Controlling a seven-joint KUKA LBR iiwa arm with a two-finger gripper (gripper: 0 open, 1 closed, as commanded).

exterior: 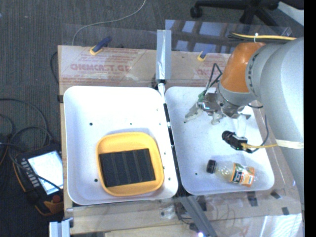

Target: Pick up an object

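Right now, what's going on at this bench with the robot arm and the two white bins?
A grey robot arm reaches in over the right bin, and its hand hovers near the bin's upper part with nothing between its fingers. A small bottle lies on its side near that bin's front edge, untouched. The left bin holds a yellow tray. Nothing has been picked up yet.

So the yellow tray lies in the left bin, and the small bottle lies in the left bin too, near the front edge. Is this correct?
Not quite. The camera view shows the small bottle lying in the right bin, near its front edge, below the arm's hand. The yellow tray does lie in the left bin, as you said.
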